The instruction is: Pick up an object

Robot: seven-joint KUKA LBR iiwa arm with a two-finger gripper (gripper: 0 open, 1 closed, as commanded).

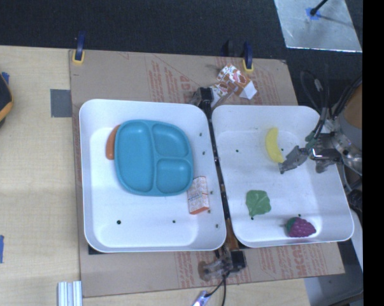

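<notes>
The yellow banana (pixel 272 145) lies in the far part of the right bin (pixel 242 123), lengthwise from far to near, resting flat on the bin floor. The gripper (pixel 304 159) stands just to its right; one dark finger reaches toward the banana's near end and appears to touch or almost touch it. The fingers are spread apart, with nothing held between them. The grey arm (pixel 344 148) enters over the bin's right rim.

Near the middle of the same bin lies a green leaf-shaped piece (pixel 258 203), well apart from the banana. A purple bunch of grapes (pixel 300 227) sits in the near right corner, close to the rim.

The left bin (pixel 93 171) holds a blue divided plate (pixel 153 157) with three compartments. An orange item (pixel 110 143), mostly hidden, shows at the plate's left edge. A small printed packet (pixel 199 195) lies just beside the plate's near right corner, against the bin's right wall.

Beyond the bins, on the cardboard sheet (pixel 147 75), lies a crumpled red-and-white wrapper (pixel 233 81).
</notes>
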